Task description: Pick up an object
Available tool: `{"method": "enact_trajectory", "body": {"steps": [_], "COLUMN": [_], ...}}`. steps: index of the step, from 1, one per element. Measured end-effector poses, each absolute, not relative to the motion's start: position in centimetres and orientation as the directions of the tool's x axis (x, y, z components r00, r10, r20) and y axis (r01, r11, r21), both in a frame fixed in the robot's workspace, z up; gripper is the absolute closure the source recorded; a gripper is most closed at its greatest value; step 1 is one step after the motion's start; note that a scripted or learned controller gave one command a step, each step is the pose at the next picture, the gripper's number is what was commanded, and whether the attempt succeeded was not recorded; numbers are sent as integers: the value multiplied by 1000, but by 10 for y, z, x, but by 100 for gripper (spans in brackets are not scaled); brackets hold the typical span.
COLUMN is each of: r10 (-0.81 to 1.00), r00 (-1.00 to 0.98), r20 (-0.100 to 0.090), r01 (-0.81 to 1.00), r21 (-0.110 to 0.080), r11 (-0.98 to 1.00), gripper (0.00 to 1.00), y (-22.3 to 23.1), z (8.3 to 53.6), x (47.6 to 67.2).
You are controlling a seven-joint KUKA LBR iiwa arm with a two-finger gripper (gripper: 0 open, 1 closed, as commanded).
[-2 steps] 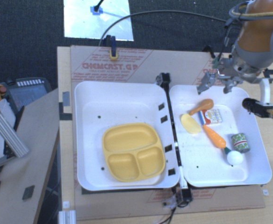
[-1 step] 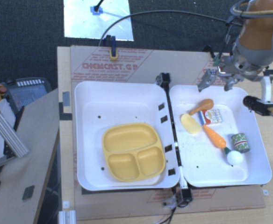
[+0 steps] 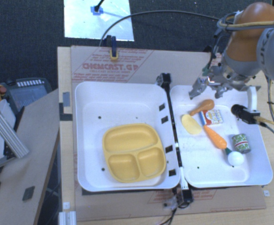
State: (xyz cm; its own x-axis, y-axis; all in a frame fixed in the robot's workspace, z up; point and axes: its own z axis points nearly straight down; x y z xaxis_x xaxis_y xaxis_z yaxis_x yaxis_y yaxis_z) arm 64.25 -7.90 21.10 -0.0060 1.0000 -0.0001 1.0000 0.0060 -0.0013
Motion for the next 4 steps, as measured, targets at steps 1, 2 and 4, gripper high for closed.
{"method": "enact_trajectory", "body": {"steps": [1,2,4], "r10": [1000,1000,1000], "r00": [-1,-1,-1], "r20": [0,0,-1], "r01": [1000,1000,1000], "r21": [-3,-1,6], "r11": [1,1,1], "gripper": [0,0,100], "y": [-84,-84,-90], "z": [149,108,168], "x": [643,645,653]}}
